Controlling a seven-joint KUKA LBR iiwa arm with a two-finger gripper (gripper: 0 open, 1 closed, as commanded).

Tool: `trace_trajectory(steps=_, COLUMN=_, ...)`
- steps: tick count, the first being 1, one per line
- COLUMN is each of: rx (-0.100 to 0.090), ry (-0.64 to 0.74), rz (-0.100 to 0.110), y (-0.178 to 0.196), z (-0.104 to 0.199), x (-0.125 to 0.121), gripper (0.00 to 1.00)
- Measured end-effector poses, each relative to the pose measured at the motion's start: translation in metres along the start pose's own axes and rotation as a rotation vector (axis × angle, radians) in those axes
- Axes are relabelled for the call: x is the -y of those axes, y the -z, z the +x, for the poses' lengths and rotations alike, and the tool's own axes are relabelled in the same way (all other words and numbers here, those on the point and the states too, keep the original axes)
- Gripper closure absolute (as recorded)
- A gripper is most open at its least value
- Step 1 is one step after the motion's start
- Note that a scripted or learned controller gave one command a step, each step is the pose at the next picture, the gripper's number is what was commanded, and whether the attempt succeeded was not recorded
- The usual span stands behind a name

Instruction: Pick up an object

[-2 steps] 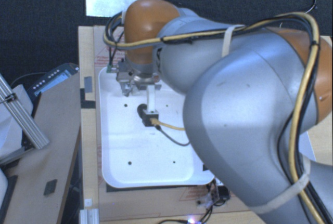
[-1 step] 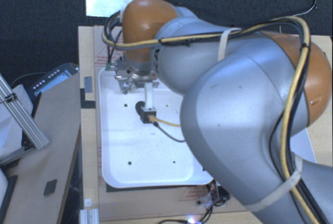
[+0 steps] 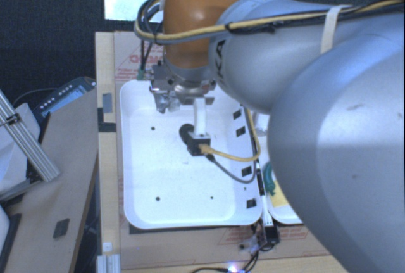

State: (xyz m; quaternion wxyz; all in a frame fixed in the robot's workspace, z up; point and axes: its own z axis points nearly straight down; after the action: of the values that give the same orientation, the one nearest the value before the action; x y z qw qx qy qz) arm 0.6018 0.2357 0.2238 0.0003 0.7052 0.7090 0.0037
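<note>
Over the far end of the left bin [image 3: 158,192], gripper [image 3: 166,102] hangs low; open or closed, can't tell.

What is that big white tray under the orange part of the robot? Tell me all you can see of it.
It is a shallow white bin with rounded corners and a low raised rim, smooth like moulded plastic. Its flat floor bears a few small dark dots. It lies level on a brown cardboard-like sheet. Small black tabs line its edge toward the neighbouring bin. The end effector hangs over its far end; whether it touches I cannot tell.
</note>
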Motion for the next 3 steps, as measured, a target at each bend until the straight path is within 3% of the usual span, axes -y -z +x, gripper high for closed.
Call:
trace_trajectory(steps=1, rx=0.003, ry=-0.002, rz=-0.002, y=-0.002, z=-0.002, x=-0.07, gripper=1.0)
trace_trajectory(steps=2, rx=0.007, ry=-0.006, rz=0.014, y=-0.062, z=-0.036, x=-0.015, gripper=1.0)
trace_trajectory(steps=3, rx=0.002, ry=-0.002, rz=-0.009, y=0.053, z=-0.041, x=-0.07, gripper=1.0)
